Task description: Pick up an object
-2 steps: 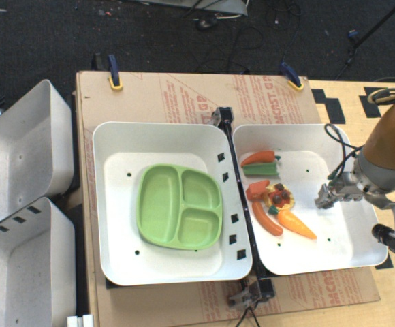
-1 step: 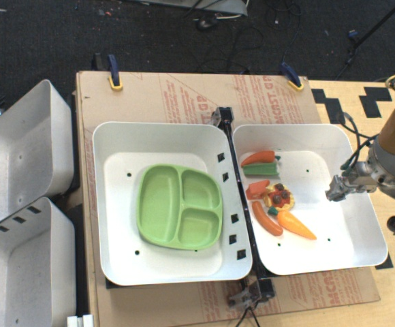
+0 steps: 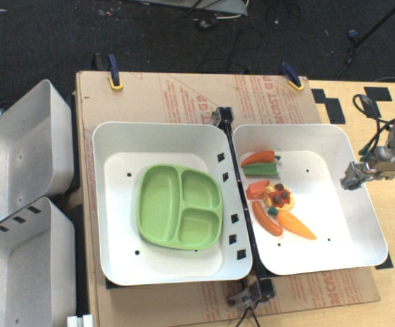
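Taking the clip between the two bins as our landmark, nearest to us and to its right lies the pile of toy food in the right bin: an orange carrot at the near edge of the pile, a red sausage-like piece touching it on the left, then a small multicoloured piece and another red-orange piece. Beyond those sit a green block and an orange-red pepper shape, closest to the clip.

We judge these to be light, stiff plastic, smooth and somewhat slippery, not fragile. The carrot looks the easiest: we would take it across its thick middle, where it lies free of its neighbours.

In the left bin, left of the clip, rests a green divided plate.

The gripper hovers at the right bin's right rim, well apart from the pile; whether its jaws are open or closed we cannot tell.

Behind the clip, the cardboard bears red mirrored print, which we cannot read.
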Robot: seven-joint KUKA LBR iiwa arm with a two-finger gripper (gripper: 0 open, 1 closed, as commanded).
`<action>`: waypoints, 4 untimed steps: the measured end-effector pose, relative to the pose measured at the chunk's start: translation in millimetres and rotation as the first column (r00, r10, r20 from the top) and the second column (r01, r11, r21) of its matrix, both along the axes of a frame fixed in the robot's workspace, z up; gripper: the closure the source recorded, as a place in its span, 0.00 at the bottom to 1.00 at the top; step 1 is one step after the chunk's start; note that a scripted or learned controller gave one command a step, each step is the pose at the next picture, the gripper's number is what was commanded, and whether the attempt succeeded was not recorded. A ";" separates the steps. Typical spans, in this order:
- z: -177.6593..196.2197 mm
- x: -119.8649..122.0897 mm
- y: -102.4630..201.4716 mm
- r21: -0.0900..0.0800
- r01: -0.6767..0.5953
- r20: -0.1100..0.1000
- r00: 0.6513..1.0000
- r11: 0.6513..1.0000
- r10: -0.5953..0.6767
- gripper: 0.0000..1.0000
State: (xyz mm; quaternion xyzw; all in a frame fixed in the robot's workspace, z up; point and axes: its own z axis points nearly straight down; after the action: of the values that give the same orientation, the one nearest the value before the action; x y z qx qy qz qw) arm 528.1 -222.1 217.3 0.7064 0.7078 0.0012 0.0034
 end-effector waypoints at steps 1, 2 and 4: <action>8.0 0.7 0.0 0.002 0.000 -0.005 1.000 1.000 0.000 1.00; -1.1 1.4 55.6 0.005 -0.005 -0.008 1.000 1.000 0.005 1.00; 1.1 10.0 157.5 0.004 -0.005 -0.009 1.000 1.000 0.005 1.00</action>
State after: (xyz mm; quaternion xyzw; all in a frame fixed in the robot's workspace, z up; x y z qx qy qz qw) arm 538.1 -64.5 218.3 0.7046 0.7096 -0.0003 -0.0012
